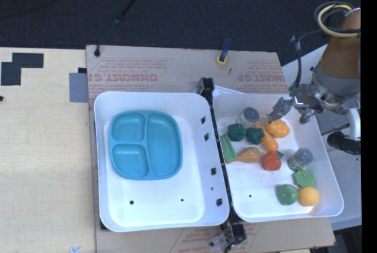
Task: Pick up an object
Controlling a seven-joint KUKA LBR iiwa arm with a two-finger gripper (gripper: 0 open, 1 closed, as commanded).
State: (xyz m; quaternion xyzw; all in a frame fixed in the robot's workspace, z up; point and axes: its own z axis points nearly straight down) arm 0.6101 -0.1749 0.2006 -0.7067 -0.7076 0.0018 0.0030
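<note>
My gripper [291, 111] hangs over the back right part of the right bin [330, 210], its fingers [278, 109] spread open with nothing between them. Just below it lies an orange-yellow piece [278, 127], beside an orange carrot [269, 143]. Other toy foods are scattered in this bin: two dark green pieces [236, 132] [255, 135], a red tomato [271, 161], a tan squash [248, 155], a long green vegetable [227, 148], a green apple [287, 194], an orange ball [308, 196] and a green textured piece [304, 177].
Two grey round items [251, 114] [303, 157] also lie in the right bin. The left bin [118, 210] holds a blue divided plate [145, 144]. A black divider [213, 145] runs between the bins. Cardboard [153, 72] lies under both.
</note>
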